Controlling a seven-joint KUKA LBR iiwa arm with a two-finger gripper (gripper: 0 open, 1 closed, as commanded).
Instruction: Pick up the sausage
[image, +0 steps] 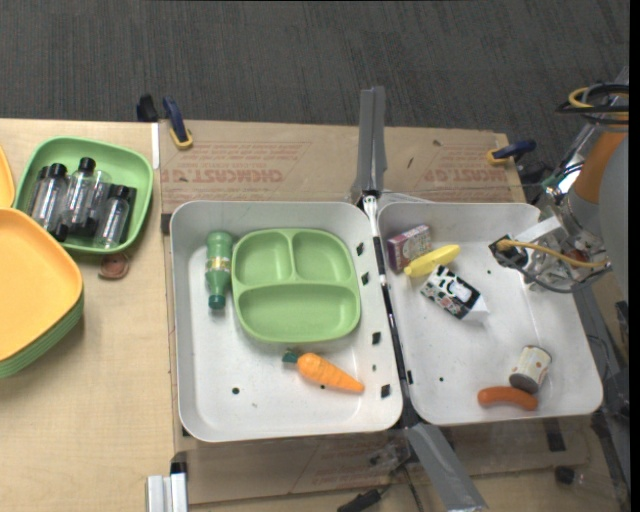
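Note:
The sausage (507, 398), a short orange-red link, lies near the front edge of the right bin (560, 330), just in front of a small tipped cup (531, 367). My gripper (548, 266) hangs over the right bin's far right side, well behind the sausage and apart from it. Nothing shows in its grasp.
The right bin also holds a pink box (409, 244), a yellow banana (432, 260) and a black-and-white packet (452, 293). In the left bin (200, 380) lie a green divided plate (296, 283), a green bottle (218, 267) and a carrot (327, 372). Trays stand on the bench at far left.

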